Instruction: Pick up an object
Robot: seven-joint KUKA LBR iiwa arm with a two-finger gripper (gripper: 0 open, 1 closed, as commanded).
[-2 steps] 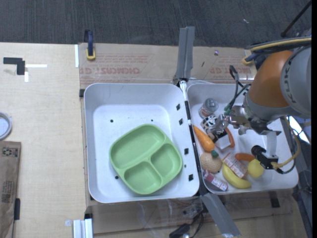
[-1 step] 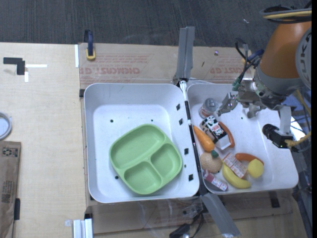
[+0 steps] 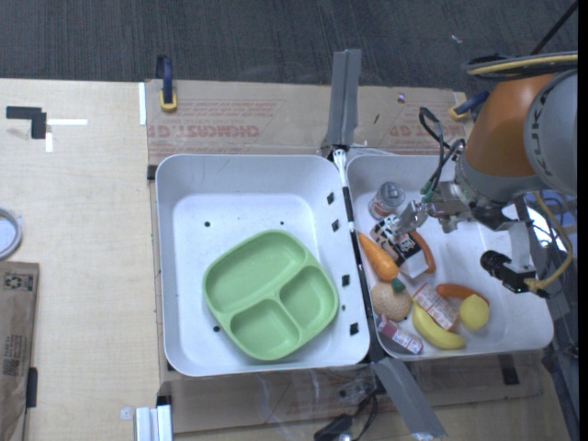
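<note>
- Camera view, risk: the right bin (image 3: 514, 333) holds a crowded heap, with a carrot (image 3: 378, 256), a banana (image 3: 435, 329), a lemon (image 3: 474, 312), a round tan piece (image 3: 391, 301) and small packets lying touching or overlapping. I judge a descent here could nudge neighbours aside or pinch two things at once, so that the grasp slips.
- Camera view, pincer: the pincer (image 3: 411, 220) hangs over the heap's upper left part, just above a small black-and-white object (image 3: 398, 234). Whether its tips stand apart or together I cannot tell.
- Camera view, target: that black-and-white object lies directly beneath the tips, beside the carrot's upper end; contact is unclear.
- Camera view, left bin (image 3: 175, 265): a green divided plate (image 3: 269, 293), well apart from the pincer.
</note>
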